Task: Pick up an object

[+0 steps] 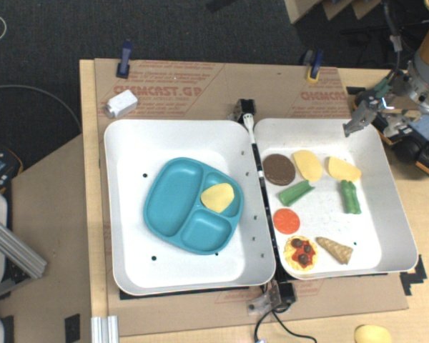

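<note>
Left bin (129,191) holds a blue tray (173,213) with a yellow piece (218,196); right bin (386,220) holds food toys; gripper (368,113) hovers at its far rim.

At the upper right of the frame, the gripper (365,116) is dull grey metal with dark angular fingers, teal-green touches and thin cables, below a pale silvery wrist.

Red print on cardboard sheet (200,84) under bins, far edge. Left block, behind left bin (121,191): large letters, roughly "CHEMCAST GP", smaller line above too small to read. Right block, behind right bin (393,213): same red lettering, partly cut by bin rim, not readable in full. White tag (121,103) on cardboard near left block: no legible marks.
</note>
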{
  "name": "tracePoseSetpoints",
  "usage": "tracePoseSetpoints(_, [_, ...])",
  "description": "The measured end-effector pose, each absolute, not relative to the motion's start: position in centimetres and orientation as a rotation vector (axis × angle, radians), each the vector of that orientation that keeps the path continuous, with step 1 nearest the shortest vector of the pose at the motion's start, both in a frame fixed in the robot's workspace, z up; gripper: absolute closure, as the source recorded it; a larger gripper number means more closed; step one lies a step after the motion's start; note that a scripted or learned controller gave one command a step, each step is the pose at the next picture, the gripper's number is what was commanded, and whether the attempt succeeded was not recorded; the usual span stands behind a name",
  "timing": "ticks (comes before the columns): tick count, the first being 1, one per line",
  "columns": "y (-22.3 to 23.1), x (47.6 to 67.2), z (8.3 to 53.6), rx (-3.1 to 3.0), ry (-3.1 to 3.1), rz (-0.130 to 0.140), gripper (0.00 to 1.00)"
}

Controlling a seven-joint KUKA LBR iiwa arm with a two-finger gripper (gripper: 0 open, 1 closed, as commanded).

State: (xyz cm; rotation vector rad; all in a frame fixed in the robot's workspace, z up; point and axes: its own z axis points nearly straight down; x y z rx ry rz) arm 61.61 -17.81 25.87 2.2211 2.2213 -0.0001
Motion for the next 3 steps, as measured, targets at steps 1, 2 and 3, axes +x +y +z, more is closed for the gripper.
tracePoseSetpoints(1, [-16.4,56.0,35.2,2.213,2.215,0.009,0.00])
tracePoseSetpoints(2, [-16.7,48.9,42.3,2.218,2.211,0.008,0.00])
tracePoseSetpoints(3, [-16.6,49.3,42.9,2.215,2.216,0.004,1.00])
